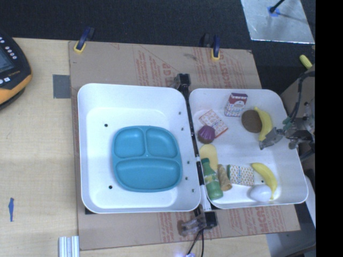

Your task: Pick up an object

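The right white bin [284, 103] holds several small items. At the back are a red-and-white carton [236, 104], a brown round fruit [251, 120] and a banana [264, 123]. A checked packet [213, 121] and a purple item [207, 134] lie further left. Along the front are a yellow item [208, 155], a green bottle [210, 182], a snack packet [241, 174], a second banana [267, 175] and a white egg [260, 193]. My gripper [274, 137] reaches in over the bin's right rim, low and just right of the back banana's lower end. Nothing shows in its grasp.
The left white bin [94, 103] holds a blue divided plate [146, 158]. A black divider with clips [188, 123] runs between the bins. A yellow-and-black device [10, 68] lies at the bench's far left. Clamps [215, 47] hold the cardboard's back edge.
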Robot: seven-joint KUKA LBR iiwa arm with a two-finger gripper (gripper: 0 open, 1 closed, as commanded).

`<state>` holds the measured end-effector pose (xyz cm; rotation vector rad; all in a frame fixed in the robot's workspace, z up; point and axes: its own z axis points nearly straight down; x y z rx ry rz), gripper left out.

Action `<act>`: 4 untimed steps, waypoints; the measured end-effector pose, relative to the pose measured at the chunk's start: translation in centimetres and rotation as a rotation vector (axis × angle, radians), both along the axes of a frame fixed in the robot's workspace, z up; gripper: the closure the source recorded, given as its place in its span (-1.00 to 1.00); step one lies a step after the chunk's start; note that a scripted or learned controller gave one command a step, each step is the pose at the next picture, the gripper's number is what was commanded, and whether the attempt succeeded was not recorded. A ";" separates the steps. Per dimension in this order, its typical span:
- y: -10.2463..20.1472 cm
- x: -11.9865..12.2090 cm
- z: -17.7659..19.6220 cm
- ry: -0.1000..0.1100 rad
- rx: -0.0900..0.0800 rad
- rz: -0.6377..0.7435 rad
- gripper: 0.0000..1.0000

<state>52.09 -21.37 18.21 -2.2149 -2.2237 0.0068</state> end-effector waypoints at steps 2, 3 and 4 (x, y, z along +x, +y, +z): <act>6.0 13.9 -8.9 -0.008 0.000 0.008 -1.00; 5.6 13.7 -7.6 -0.005 -0.001 0.006 1.00; 9.2 10.7 -1.7 -0.004 0.002 0.003 1.00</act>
